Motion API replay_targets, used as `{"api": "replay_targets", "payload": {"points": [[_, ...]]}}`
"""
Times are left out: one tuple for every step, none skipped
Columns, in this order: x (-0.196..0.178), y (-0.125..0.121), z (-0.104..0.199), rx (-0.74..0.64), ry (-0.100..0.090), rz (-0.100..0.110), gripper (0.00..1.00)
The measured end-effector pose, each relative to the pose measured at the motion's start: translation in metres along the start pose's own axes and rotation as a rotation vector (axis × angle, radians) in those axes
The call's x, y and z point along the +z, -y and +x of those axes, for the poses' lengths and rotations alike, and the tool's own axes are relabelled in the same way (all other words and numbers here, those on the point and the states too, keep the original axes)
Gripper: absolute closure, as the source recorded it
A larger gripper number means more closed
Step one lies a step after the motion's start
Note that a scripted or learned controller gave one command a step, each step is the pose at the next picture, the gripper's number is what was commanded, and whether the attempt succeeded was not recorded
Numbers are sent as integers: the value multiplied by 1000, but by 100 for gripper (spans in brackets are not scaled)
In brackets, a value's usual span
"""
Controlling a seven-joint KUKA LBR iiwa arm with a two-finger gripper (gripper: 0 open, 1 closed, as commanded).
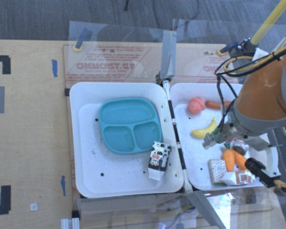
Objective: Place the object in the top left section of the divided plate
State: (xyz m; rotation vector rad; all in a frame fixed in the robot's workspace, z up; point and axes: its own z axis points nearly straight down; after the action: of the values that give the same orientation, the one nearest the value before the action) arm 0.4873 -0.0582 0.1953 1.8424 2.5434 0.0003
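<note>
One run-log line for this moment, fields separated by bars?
end effector: right bin, beside banana | divided plate: left bin | milk carton: beside plate

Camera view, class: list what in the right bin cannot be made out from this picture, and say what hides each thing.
- Gripper: in the camera view, small and partly under the grey and orange arm; whether open or shut cannot be told.
- Orange carrot-shaped toys: tops covered by the arm's wrist, so their count is unclear.
- Small printed packet: print too small to read.
- Shallow white right bin: its far right side is hidden by the arm and cables.
</note>
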Motion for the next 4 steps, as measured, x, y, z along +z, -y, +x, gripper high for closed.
{"api": "replay_targets", "payload": {"points": [[11,-13,-32,80,1,-1,100],[-5,-24,12,493,1,1,100],[-120,-52,-28,477,1,1,100],[-240,-25,10,461,1,1,100]]}}
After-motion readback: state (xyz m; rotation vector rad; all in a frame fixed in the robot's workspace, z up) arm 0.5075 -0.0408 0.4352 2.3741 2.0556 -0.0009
